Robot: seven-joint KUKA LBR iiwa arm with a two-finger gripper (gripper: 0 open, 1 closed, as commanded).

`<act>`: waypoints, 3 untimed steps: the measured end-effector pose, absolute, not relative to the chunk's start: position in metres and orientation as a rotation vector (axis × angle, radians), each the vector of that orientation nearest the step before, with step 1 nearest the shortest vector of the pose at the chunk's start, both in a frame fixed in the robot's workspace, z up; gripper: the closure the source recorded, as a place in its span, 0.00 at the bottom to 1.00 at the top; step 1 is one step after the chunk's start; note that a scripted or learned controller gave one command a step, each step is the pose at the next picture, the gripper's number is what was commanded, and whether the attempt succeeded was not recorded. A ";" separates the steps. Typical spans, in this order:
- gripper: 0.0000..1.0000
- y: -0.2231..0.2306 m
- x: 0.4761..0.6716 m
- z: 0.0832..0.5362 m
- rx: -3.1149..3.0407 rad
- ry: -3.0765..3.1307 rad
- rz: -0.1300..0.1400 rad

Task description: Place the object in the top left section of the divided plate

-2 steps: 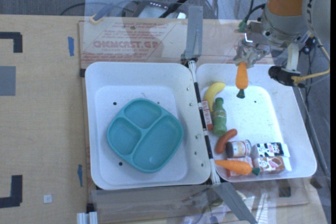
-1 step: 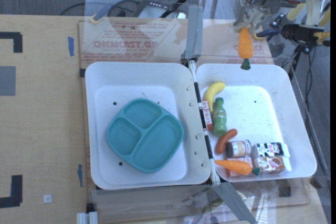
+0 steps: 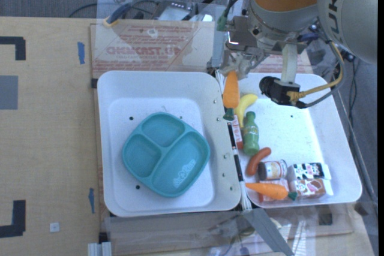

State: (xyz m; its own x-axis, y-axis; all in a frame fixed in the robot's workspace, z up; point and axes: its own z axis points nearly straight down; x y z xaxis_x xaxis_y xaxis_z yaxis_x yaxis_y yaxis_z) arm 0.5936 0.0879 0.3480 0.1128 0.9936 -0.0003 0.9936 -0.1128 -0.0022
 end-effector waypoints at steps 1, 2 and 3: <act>1.00 0.120 0.528 0.231 -2.380 -2.049 0.002; 1.00 0.163 0.513 0.106 -2.086 -2.350 -0.004; 1.00 0.146 0.519 0.094 -2.234 -2.210 -0.028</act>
